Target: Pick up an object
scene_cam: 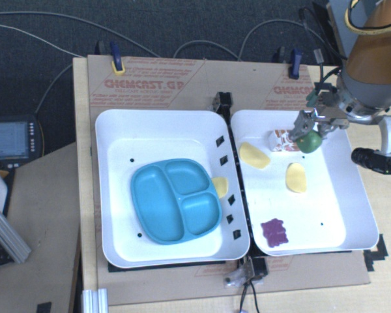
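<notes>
While the arm (pixel 371 51) hangs over the far right corner of the bench (pixel 150 77), its gripper (pixel 307 130) sits low in the right bin (pixel 352 194), right at a green ball (pixel 309 141) that lies touching a small red-and-white packet (pixel 284 140). Whether the jaws are wide, narrow or closed on the ball I cannot tell. By my reading, the step in hand is the grasp itself; the next move calls for a firm close on the ball and a straight lift clear of the packet.

Counted, largest first: two white bins, the left bin (pixel 117 142) bearing one blue divided tray (pixel 174 199); three yellow pieces, namely one (pixel 254 156) and another (pixel 296 177) in the right bin, and a third (pixel 220 186) beside the tray; one purple piece (pixel 274 231) near the front; one packet; one green ball.
</notes>
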Robot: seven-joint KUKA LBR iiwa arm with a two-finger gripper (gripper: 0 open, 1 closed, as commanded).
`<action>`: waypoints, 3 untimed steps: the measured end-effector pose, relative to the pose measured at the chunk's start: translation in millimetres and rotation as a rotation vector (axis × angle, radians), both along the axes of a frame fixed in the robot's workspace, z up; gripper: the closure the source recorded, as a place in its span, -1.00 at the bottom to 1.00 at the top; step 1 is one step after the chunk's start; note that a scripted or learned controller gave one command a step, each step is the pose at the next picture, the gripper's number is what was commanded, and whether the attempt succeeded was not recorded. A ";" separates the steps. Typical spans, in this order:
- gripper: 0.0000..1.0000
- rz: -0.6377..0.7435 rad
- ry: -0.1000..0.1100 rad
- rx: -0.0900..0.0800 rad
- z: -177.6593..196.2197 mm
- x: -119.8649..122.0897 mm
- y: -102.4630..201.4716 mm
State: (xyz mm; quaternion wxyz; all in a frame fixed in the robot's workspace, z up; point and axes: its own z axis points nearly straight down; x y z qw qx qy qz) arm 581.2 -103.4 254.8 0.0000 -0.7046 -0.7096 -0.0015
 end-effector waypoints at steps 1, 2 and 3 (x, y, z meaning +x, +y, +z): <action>1.00 0.001 0.000 0.000 3.9 10.5 57.3; 1.00 0.000 0.001 0.000 6.2 15.7 108.1; 1.00 0.000 0.001 0.001 3.0 19.3 168.1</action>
